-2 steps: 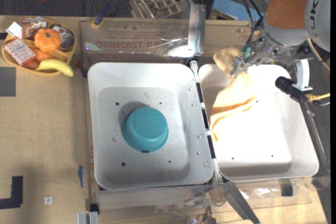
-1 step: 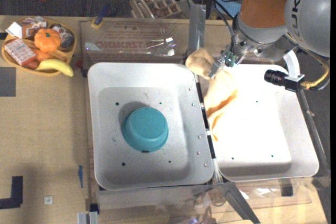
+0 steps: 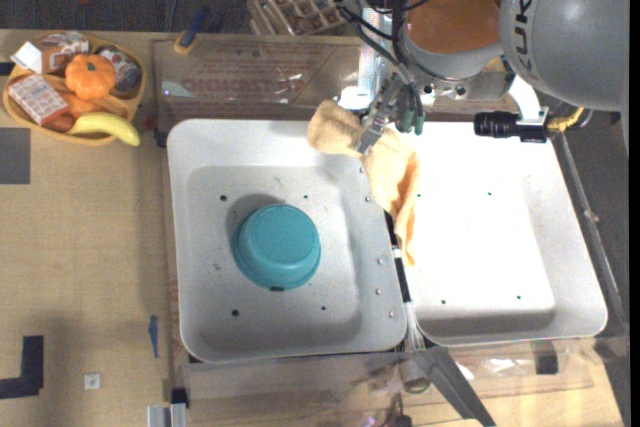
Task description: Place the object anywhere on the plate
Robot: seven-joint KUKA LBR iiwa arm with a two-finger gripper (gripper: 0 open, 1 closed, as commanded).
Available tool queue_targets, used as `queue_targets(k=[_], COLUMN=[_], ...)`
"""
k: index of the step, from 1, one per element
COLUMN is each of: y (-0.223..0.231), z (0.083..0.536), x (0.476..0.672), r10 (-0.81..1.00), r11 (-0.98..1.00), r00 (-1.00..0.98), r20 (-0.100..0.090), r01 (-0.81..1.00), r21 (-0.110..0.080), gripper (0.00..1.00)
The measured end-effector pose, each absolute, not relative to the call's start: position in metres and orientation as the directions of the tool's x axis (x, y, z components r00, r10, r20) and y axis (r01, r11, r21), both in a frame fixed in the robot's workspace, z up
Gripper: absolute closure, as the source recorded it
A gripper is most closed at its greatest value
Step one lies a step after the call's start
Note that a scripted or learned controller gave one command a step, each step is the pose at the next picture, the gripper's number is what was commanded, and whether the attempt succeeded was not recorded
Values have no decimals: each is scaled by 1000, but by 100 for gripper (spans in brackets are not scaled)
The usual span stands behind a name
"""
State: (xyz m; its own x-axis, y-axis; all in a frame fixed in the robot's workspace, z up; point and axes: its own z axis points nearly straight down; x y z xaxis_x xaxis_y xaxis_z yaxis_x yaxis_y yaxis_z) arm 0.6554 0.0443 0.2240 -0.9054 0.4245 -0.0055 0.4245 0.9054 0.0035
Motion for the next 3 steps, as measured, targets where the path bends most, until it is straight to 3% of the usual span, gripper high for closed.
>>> queue_targets(k=[1,2,3], y=[99,151,151], z=[217,224,225], x=[654,657,657], r10=[41,-5,-4], r11=[999,1000,1000], r00=[-999,-1000,-1000], r20=[-8,-9,-9], r01=[41,-5,-4], r21=[3,3,4], gripper=[100,100,0])
